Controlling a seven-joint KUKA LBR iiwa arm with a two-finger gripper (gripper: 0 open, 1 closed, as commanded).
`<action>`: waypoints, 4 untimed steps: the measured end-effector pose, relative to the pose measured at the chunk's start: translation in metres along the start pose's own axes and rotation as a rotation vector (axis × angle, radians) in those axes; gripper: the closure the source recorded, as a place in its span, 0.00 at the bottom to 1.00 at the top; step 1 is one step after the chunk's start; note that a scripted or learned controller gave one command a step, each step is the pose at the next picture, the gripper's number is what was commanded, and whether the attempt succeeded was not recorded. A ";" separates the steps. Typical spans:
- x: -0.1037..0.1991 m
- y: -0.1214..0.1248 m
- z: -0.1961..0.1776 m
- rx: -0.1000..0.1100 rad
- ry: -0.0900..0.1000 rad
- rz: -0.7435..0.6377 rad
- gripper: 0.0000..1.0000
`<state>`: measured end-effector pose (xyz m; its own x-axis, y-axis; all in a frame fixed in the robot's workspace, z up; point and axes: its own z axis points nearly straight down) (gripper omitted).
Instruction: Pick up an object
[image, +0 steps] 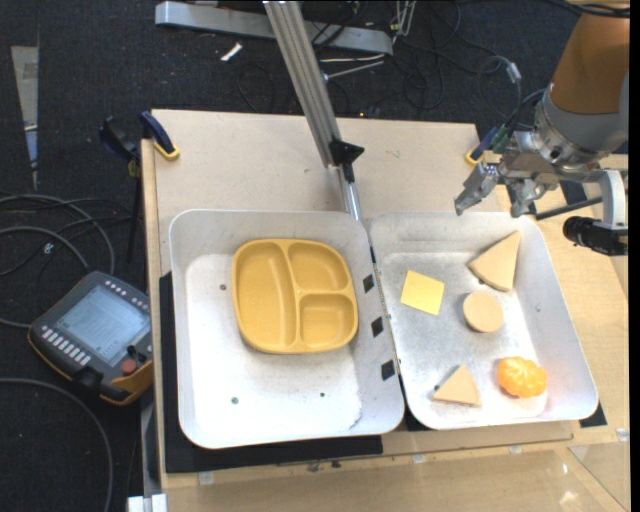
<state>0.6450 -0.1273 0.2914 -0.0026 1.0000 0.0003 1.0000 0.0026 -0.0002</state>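
The grey arm with the orange band enters at the 2 o'clock corner, and its tool (497, 196) hangs above the far rim of the right shallow white bin (560, 330). Its two fingers stand apart, and nothing is between them.

The right bin carries five things. A pale tan wedge-shaped block (499, 262) lies nearest to the tool, at about 1 o'clock in the bin, just below the fingers but not touching them. At 6 o'clock from the wedge, close beside it, sits a round tan disc (484, 311). A flat yellow square piece (422, 293) lies at 9 o'clock of the disc, a little apart. Near the front rim, a small tan triangular block (458, 386) and an orange rounded fruit-like object (521, 378) lie side by side, not touching.

The left shallow white bin (200, 330) holds a yellow plastic plate with three compartments (295, 295) — it lies flat, toward the far right part of this bin. Both bins rest on the light wooden table (250, 160).
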 end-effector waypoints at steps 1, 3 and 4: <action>0.000 0.000 0.000 0.000 -0.001 -0.001 0.00; 0.002 0.011 0.104 0.004 -0.001 0.002 0.00; -0.002 0.001 0.162 0.006 0.000 0.003 0.00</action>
<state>0.6462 -0.1292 0.1293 0.0005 1.0000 0.0002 1.0000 -0.0005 -0.0060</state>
